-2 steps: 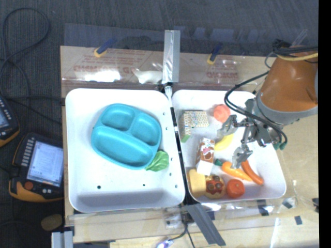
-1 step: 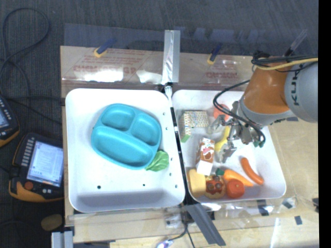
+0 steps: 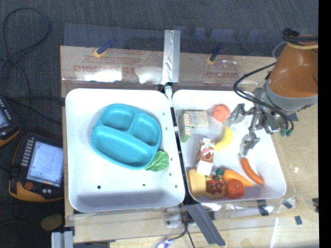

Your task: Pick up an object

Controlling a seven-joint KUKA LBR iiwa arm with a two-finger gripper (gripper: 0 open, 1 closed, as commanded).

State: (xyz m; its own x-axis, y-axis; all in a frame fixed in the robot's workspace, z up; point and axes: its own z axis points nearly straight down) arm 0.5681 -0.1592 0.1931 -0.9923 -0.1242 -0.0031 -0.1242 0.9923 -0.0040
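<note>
We're hovering the claw (image 3: 244, 129) open, nothing gripped, over the rt bin (image 3: 276, 161). Banana (image 3: 225, 138) just left, red sausage (image 3: 252, 170) just below; we're needing straight descent, fingers straddling one.

A handheld tablet device (image 3: 37, 165) lies left of the bench.

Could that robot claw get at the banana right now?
Probably yes. The gripper hangs over the right bin, just right of the banana, with nothing lying on top of the banana.
</note>
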